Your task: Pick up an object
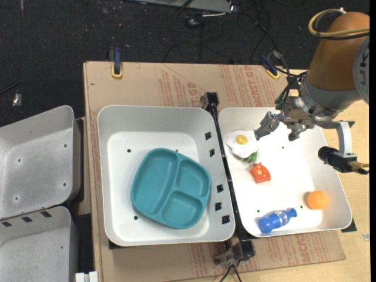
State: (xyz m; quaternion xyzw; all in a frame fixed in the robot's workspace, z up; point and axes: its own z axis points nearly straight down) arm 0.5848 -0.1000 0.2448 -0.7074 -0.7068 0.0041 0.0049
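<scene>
The right bin (329,157) holds a fried-egg toy (240,140) with a small green piece (252,155) beside it, a red block (260,173), an orange ball (317,200) and a blue bottle (275,220) lying on its side. My gripper (279,129) hangs over the bin's far part, to the right of the egg. Its two dark fingers (264,128) are spread apart with only white bin floor between them. Nothing is held.
In the left bin (117,134) lies a teal divided plate (170,187). A black divider (220,163) runs between the bins. White lids (35,157) lie off the bench to the left. Clamps (117,63) grip the bench's far edge.
</scene>
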